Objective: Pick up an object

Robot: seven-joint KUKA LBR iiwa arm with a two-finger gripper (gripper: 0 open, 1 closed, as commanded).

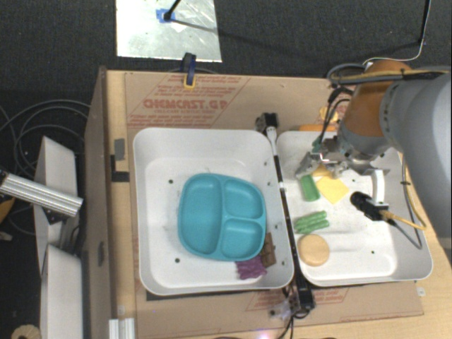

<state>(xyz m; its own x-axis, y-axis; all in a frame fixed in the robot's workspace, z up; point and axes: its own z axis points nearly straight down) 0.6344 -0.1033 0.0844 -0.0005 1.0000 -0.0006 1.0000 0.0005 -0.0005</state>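
Observation:
My gripper (322,164) is low over the back of the right bin (409,260), reaching in from the right. Directly beneath it lie a yellow block (333,188) and a green block (308,188), side by side, with the gripper's tip over their upper ends. Whether either block sits between the fingers cannot be made out. Further forward lie a green pod-shaped piece (311,222) and a round tan disc (314,249).
The left bin (159,260) holds a teal divided plate (221,216), with a purple piece (248,268) and a brown piece (269,253) at its front right corner. An orange thing (308,127) shows at the right bin's back rim.

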